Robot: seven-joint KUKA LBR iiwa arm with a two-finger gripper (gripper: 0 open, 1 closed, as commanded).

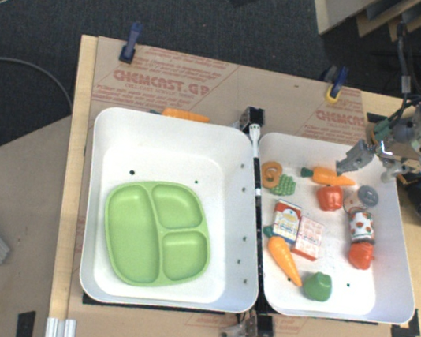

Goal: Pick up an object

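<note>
While the toys lie jumbled in the right bin (395, 259), the left bin (110, 147) carries a green divided plate (156, 231) lying flat, so the right bin is likely the stock to pick from. The end effector (353, 160) hangs over the right bin's far edge, tilted down toward the left; whether it is apart or together I cannot tell, and nothing is visibly held in it. Just below and left of its tip lies a small carrot (329, 176), lying across, with a red pepper (330, 197) just beside it toward the near side. That carrot is, in my judgement, the nearest candidate. Further toward the near rim sit a juice carton (286, 220), a larger carrot (285, 259) and a green pepper (319, 286), well apart from the end effector. Both bins rest on a cardboard-covered surface (177, 78).
</note>
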